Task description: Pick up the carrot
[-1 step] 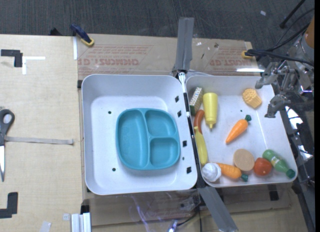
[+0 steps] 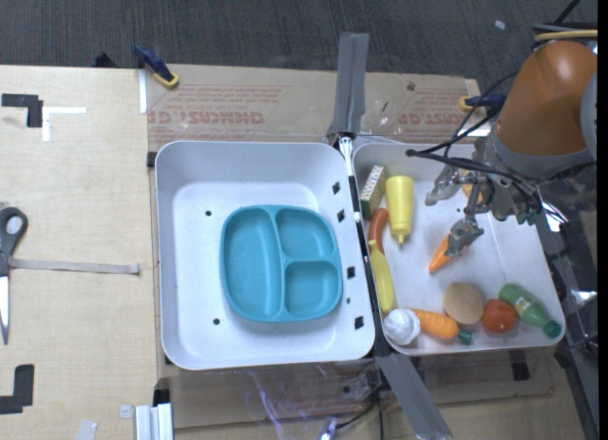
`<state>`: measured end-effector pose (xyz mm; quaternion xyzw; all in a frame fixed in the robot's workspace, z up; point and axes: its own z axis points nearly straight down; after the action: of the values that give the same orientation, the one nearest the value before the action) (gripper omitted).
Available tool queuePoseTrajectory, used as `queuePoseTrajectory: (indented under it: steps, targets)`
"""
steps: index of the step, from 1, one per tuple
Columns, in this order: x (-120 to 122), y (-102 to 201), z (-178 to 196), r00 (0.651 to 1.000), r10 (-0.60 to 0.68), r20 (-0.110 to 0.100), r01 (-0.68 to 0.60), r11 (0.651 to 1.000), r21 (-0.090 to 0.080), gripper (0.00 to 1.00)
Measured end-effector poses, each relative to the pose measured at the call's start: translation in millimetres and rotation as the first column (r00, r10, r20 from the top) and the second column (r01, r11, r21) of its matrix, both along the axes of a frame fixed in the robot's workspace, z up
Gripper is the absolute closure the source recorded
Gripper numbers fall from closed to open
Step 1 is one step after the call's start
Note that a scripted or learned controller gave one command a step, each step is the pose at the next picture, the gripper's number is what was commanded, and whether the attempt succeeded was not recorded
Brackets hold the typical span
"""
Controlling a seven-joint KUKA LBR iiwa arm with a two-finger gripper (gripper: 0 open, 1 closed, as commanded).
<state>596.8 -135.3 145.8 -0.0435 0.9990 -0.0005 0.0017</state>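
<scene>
From above, a pale wooden bench (image 2: 76, 239) holds two shallow white bins side by side, with dark grey carpet (image 2: 237, 1) beyond its far edge. The left bin (image 2: 180, 334) has a light blue plate (image 2: 282, 262) with three sections lying flat in its middle. The right bin (image 2: 503, 248) is full of toy food. A yellow bottle (image 2: 400, 205) lies near the bin's far left corner, and a long yellow piece, maybe a banana (image 2: 382, 281), lies along the left wall next to something red (image 2: 378, 225). Along the near edge sit a white round thing (image 2: 400, 326), a carrot (image 2: 440, 324) with a green end touching it, a tan round thing (image 2: 464, 302), a red tomato (image 2: 500, 315) and a green bottle (image 2: 529, 307). A second, smaller carrot (image 2: 440, 257) lies tilted in the middle of the bin. The gripper (image 2: 463, 237) hangs just over the top end of that small carrot, and its fingers seem to be pinched on the tip, though the view is too small to be sure. The grey arm with its orange band (image 2: 546, 96) comes in from the right. A flat brown cardboard sheet (image 2: 247, 105) with red letters lies behind the bins, and a grey strip of tape (image 2: 351, 82) runs up between them. A blue and yellow clamp (image 2: 155, 65) sits at the cardboard's far left corner. Scissors (image 2: 8, 248) lie at the left edge of the bench, near black tape marks (image 2: 24, 107).
</scene>
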Motion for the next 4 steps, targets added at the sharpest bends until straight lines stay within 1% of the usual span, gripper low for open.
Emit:
queuePoseTrajectory:
  steps: [1,2,3,4]
  targets:
    - [-22.4,-7.3,-52.9,0.992,0.127,0.0,-0.127,0.992,-0.001,0.0]
    - [-19.9,-6.3,-42.4,0.991,0.131,0.006,-0.131,0.991,-0.003,1.0]
    - [-19.9,-6.2,-42.3,0.991,0.131,0.006,-0.131,0.991,-0.003,0.0]
    - [-17.5,-5.7,-31.8,0.991,0.133,0.012,-0.133,0.991,-0.006,1.0]
